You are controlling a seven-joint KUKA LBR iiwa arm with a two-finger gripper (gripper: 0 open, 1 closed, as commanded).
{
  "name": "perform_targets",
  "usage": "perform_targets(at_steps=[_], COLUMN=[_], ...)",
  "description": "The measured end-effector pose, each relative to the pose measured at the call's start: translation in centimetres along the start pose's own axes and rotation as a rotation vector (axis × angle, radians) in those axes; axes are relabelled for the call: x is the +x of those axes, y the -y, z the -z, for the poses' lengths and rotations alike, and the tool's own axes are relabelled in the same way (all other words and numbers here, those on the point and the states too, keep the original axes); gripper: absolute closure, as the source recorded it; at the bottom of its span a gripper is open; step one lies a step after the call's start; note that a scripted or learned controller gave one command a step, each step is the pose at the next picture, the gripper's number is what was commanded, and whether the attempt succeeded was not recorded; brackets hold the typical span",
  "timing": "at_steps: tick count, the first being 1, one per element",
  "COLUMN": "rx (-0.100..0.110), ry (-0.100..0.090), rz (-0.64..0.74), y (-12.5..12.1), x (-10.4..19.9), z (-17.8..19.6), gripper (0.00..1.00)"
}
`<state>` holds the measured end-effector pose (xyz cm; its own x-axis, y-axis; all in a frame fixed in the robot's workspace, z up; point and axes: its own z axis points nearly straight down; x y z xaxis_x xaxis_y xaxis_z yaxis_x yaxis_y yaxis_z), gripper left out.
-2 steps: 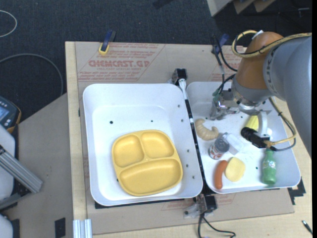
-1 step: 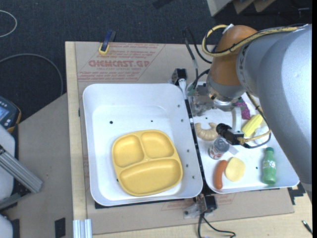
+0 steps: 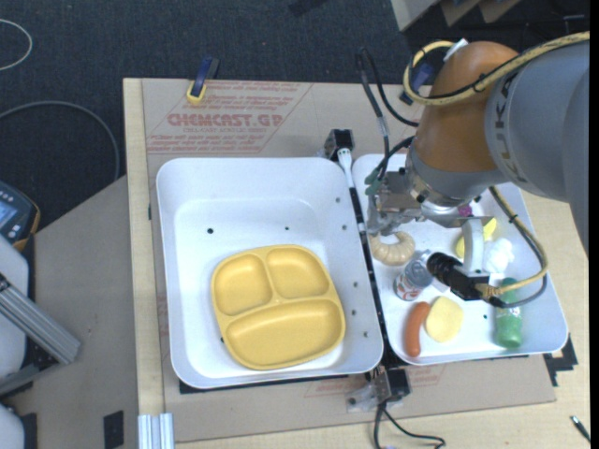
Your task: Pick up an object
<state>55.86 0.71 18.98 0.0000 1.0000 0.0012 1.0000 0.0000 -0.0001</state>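
We're over the bin on the view's right, gripper low at its inner wall, right above the beige ring-shaped toy pastry. From this angle we can't tell if the tool is spread or pressed together, nor whether it touches the ring. Nothing visibly pinched.

We judge the ring to be the target: nearest thing, directly under the tool.

To do it well:
- Centre on one side of the ring's band, not the hole.
- Mind the wall between the bins; the ring sits just beside it, so the wall-side clearance looks tight.
- The small silver-and-red can stands just beside the ring; come straight down to avoid tipping it.
- Lift vertically and check the ring comes up before moving away.

The orange-red sausage-shaped toy and yellow rounded toy are further out, no interference. The yellow three-compartment plastic tray in the other white bin is well apart.
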Motion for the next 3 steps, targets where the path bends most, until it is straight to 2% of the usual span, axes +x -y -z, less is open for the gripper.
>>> perform_targets(at_steps=[1,2,3], rx=[-0.014,0.012,-0.011], ry=[0.002,0.001,0.004], rz=[-0.006,-0.001,-0.004], y=[8.0,1.6,4.6], x=[-4.9,-5.8,-9.1], z=[13.2,-1.3,9.7], gripper=[1.0,1.0,1.0])
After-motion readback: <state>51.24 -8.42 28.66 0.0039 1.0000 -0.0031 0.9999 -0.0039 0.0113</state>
